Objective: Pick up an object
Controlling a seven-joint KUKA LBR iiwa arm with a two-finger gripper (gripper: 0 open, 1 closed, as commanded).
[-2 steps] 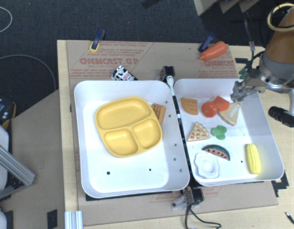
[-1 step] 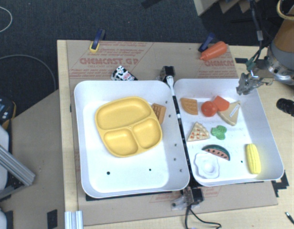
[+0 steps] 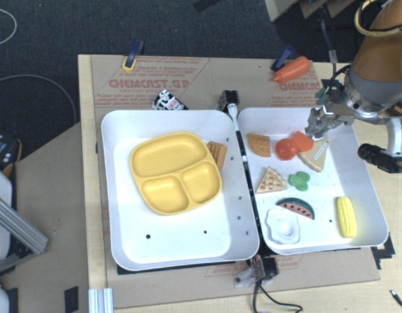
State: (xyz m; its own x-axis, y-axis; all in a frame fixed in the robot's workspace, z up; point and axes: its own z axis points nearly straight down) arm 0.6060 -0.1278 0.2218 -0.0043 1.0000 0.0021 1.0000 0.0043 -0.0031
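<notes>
A dark blue-grey carpet (image 3: 70,18) covers the floor around the bench. The bench top is a brown board (image 3: 207,77) printed with red lettering. A thin white cable (image 3: 2,25) loops on the carpet at upper left. Light is even.

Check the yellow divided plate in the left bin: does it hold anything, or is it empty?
Empty. All three compartments of the yellow divided plate show bare yellow; the waffle piece lies outside, against its right rim.

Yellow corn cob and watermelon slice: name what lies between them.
Camera view: bare white bin floor separates the corn cob from the watermelon slice.
</notes>
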